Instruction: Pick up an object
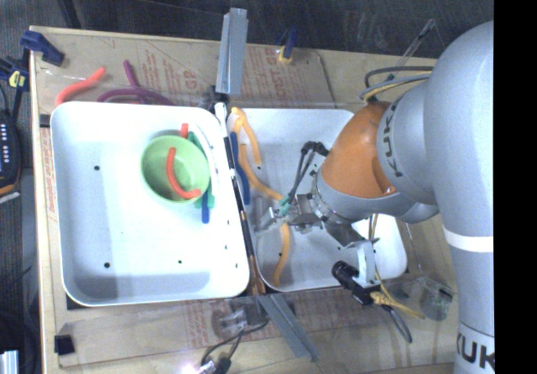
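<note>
Arm reaching low into the right bin (336, 125), end effector (289, 217) among orange strips (245, 150) (can't tell its state), green bowl (174, 168) with a red strip (174, 179) sits in the left bin (84, 221), well apart

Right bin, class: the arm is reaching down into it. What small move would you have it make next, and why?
Probably a short, straight lift. The gripper sits low in the right bin, among the yellow-orange pieces near its left wall, and its wrist hides any grasp; rising would show whether something comes up with it.
</note>
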Motion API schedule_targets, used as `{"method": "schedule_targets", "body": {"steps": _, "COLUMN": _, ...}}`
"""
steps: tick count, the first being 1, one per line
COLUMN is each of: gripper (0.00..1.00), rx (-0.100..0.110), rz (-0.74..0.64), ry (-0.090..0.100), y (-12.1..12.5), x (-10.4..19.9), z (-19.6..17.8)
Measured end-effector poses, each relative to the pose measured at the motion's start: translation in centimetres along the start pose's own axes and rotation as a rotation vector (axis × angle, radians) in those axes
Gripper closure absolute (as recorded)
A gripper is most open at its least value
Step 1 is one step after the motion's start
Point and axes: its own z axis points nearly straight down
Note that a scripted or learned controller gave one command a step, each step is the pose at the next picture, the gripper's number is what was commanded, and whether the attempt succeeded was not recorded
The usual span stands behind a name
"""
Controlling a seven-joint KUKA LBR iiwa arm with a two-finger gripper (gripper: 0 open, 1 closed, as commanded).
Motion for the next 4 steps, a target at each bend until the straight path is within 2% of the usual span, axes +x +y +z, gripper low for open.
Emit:
{"method": "schedule_targets", "body": {"steps": 1, "gripper": 1.0, "rx": 0.001, "rz": -0.002, "ry": 0.001, "y": 0.0, "x": 0.0, "z": -0.9}}
{"method": "schedule_targets", "body": {"steps": 2, "gripper": 0.0, "rx": 0.001, "rz": -0.003, "ry": 0.0, "y": 0.0, "x": 0.0, "z": -0.9}}
{"method": "schedule_targets", "body": {"steps": 3, "gripper": 0.0, "rx": -0.006, "rz": -0.062, "ry": -0.008, "y": 0.0, "x": 0.3, "z": 1.9}}
{"method": "schedule_targets", "body": {"steps": 4, "gripper": 1.0, "rx": -0.006, "rz": -0.067, "ry": -0.002, "y": 0.1, "x": 0.5, "z": 0.7}}
